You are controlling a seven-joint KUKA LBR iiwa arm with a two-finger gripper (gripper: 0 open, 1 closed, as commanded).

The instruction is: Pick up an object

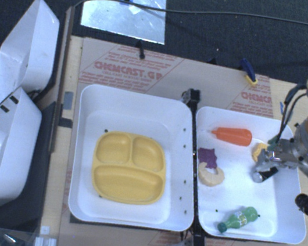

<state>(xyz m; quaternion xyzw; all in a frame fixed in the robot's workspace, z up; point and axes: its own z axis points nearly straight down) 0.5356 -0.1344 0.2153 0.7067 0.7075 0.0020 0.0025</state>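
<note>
Carrot (232, 135) lies in the right bin (282, 230) (gripper (263, 173) nearby, its opening impossible to tell).

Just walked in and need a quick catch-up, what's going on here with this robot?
The arm reaches into the right bin from the right, its claw low beside a yellow piece. An orange carrot, a purple piece, a beige ring and a green bottle lie loose there. The left bin holds a yellow divided plate.

Tray (129, 167) in left bin (86, 137) (bottle (238, 220) right).
</note>
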